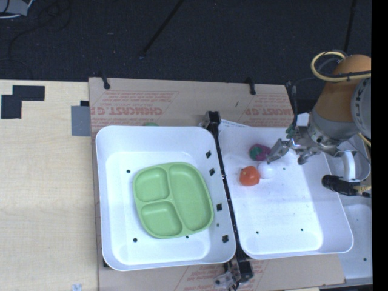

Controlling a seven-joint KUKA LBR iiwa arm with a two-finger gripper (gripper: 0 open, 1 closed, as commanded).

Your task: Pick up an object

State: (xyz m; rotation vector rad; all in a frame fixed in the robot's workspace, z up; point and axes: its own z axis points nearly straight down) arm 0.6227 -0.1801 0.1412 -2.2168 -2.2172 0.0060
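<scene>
Approach step: gripper hangs over right bin, jaws apart and holding nothing, just beside purple-green object; next it needs lowering and closing.

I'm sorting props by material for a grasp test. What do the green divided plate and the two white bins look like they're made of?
The green divided plate looks like molded plastic with a matte finish: uniform color, rounded ridges between its three compartments, no glare. The two white bins, left bin and right bin, look like smooth, slightly glossy plastic with rounded molded rims, though thin coated metal can't be excluded.
</scene>
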